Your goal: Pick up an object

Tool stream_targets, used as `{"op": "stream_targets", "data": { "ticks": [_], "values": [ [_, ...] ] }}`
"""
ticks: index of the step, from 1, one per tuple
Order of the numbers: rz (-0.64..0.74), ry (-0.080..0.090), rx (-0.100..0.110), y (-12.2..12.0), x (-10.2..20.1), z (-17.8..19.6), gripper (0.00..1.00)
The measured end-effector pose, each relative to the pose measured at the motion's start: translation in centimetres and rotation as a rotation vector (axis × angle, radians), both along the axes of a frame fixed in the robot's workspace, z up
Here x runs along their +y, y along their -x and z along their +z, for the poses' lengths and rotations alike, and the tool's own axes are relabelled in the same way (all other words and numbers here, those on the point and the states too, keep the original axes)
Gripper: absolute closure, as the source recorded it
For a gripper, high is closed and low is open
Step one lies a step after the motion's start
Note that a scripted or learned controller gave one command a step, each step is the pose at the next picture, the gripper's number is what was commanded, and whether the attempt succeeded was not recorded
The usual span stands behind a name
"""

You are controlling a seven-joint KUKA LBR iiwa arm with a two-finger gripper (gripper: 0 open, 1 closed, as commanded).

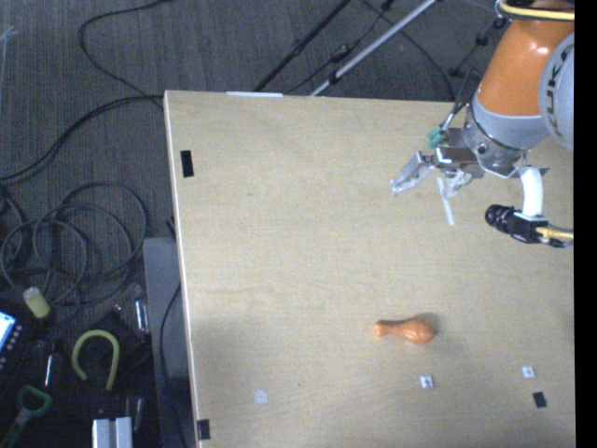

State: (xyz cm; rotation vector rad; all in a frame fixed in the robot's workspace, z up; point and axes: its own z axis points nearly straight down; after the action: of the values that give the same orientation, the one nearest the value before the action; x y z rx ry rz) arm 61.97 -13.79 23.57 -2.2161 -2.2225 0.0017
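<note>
Orange pear-shaped toy (407, 329), just one, lies on the tan board (280, 250); the single gripper (427, 187) hovers apart, fingers spread, empty.

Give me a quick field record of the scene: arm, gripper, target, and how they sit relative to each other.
arm: reaches in from the right, orange band above the wrist
gripper: open, fingers spread, nothing between them
target: orange object lying flat on the board
relation: gripper is apart from the object, up-view and slightly right of it
task state: object not yet picked
</note>
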Motion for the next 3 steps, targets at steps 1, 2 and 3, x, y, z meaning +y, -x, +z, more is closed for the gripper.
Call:
{"op": "stream_targets", "data": {
  "ticks": [1, 2, 3],
  "values": [
    [0.045, 0.005, -0.001, -3.9, -4.6, -1.7, 0.0],
    [0.149, 0.004, -0.001, -4.8, -6.5, -12.1, 0.0],
    [0.5, 0.002, -0.003, -4.9, -8.5, -15.1, 0.0]
  ]
}}
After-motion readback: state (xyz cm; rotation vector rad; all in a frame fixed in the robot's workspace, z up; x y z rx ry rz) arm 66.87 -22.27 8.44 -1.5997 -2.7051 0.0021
